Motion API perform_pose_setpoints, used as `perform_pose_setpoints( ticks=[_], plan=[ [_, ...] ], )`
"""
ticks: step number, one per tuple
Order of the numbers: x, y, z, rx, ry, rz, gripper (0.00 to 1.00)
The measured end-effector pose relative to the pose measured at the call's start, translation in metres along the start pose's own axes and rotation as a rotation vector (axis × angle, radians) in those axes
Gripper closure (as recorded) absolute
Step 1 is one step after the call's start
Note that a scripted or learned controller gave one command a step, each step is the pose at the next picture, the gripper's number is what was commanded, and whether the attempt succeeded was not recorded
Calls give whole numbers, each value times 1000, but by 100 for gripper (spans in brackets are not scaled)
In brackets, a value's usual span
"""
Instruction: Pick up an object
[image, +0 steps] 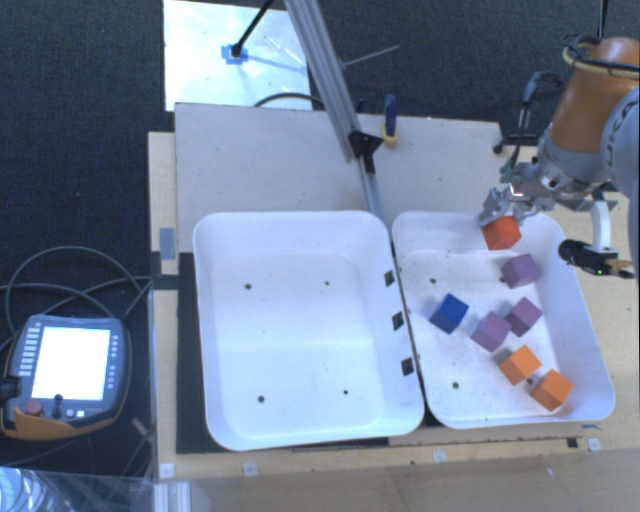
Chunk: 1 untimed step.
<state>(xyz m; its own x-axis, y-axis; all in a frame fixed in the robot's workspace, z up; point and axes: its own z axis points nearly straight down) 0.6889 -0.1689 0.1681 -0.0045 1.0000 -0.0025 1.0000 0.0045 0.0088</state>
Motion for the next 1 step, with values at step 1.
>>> perform_pose_setpoints(
  ticks=[1],
  plan=[
    [-6, 1, -64, -1, 0, 1, 100]
  ],
)
